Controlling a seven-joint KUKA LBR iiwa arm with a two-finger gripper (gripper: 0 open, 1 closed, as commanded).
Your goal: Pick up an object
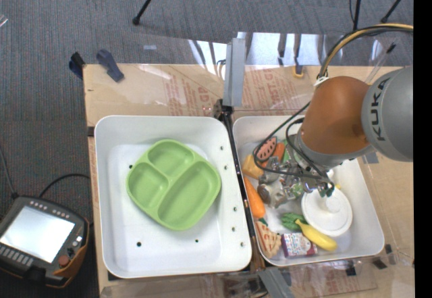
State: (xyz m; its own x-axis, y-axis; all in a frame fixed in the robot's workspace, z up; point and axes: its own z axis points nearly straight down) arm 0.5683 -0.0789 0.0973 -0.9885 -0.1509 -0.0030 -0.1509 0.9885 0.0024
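Presently, the nearest items lie at the front of the right bin (371, 222): a small purple-and-red packet (295, 244), a banana (316, 235) and a waffle-patterned piece (269, 242), all nearer the camera than the jaws. Just beyond them sit a green leafy item (291, 221) and a white round dish (327, 211), the dish directly in front of the jaws. A carrot (254, 199) lies along the bin's left wall, to the left of the jaws. The gripper (291, 180) is low in the middle of the right bin, among the clutter; whether the jaws are spread or pressed together cannot be told, as the metal parts blur into the objects beneath. A watermelon slice (266, 149) and a yellow piece (251, 166) lie left of and slightly beyond the jaws. The left bin (115, 141), well to the left, holds a green divided plate (174, 184). The arm's orange band (335, 115) rises behind the gripper. Furthest is the brown surface (155, 87).
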